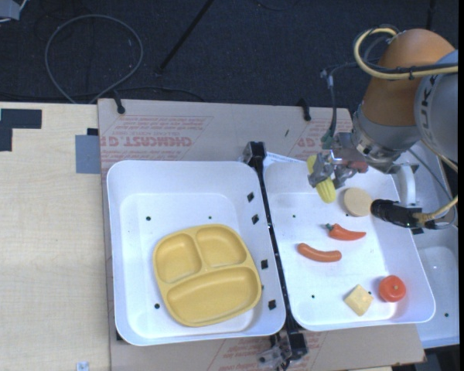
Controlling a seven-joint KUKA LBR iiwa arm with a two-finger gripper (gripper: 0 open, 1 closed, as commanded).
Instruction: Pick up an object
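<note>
My gripper (329, 175) hangs over the far edge of the right bin (417, 315), shut on a small yellow corn cob (325, 188) with a green end. The cob sticks out below the fingers, tilted, just above the bin's back wall. Lying in the right bin are a round beige disc (356, 202), a red chili pepper (345, 233), an orange-red sausage (319, 252), a pale yellow cheese wedge (358, 300) and a red tomato (392, 288).
The left bin (127, 207) holds a yellow divided plate (207, 273). A black divider (267, 230) separates the two bins. The beige disc lies right beside the gripper, to its right.
</note>
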